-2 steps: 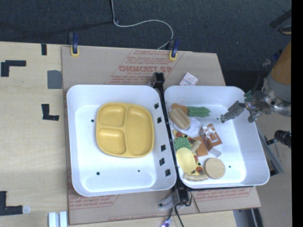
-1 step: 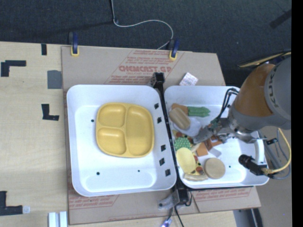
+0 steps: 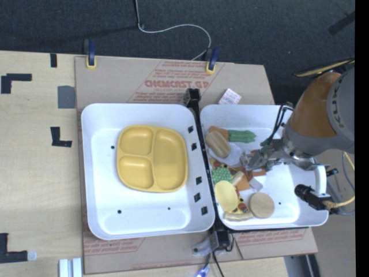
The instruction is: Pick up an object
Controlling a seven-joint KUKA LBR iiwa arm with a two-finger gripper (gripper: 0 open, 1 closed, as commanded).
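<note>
The right bin (image 3: 286, 215) holds a heap of toy food: a tan bun (image 3: 218, 142), a green piece (image 3: 241, 136), a yellow piece (image 3: 226, 195), a round tan disc (image 3: 261, 205) and several small orange and brown bits (image 3: 243, 182). My gripper (image 3: 253, 161) reaches in from the right and hangs low over the middle of that heap, just above the small bits. The left bin (image 3: 98, 209) holds a yellow divided plate (image 3: 153, 158).
Both bins rest on a cardboard sheet (image 3: 173, 82) held by clamps at its far edge. A black divider (image 3: 198, 149) runs between the bins. A white tag (image 3: 230, 97) lies behind the right bin. A cable (image 3: 173, 27) loops across the dark floor.
</note>
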